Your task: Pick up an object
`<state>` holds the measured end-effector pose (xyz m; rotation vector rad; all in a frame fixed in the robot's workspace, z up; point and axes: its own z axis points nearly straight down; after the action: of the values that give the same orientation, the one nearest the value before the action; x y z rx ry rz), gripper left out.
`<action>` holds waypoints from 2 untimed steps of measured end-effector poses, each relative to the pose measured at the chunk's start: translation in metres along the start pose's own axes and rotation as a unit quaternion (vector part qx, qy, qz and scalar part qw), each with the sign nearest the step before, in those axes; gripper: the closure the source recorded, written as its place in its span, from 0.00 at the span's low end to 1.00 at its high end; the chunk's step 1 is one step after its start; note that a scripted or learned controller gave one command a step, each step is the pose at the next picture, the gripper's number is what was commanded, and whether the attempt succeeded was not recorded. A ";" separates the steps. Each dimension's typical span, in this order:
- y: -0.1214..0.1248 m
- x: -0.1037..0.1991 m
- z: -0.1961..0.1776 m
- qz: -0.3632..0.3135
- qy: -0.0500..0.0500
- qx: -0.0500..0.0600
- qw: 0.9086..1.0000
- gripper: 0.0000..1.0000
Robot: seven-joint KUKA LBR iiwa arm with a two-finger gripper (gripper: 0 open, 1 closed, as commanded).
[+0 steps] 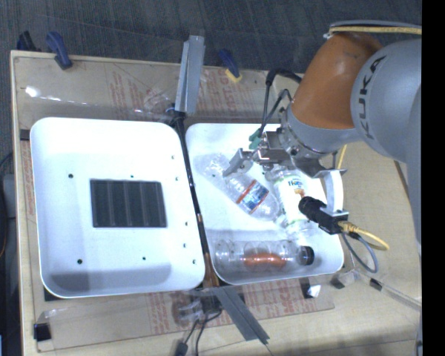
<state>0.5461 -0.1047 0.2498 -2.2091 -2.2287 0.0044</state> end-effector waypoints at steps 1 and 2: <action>0.038 -0.048 0.159 -0.077 0.000 0.000 0.997 0.00; 0.038 -0.049 0.148 -0.079 -0.001 -0.001 0.997 1.00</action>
<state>0.5839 -0.1532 0.1013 -2.0273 -2.3988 0.0057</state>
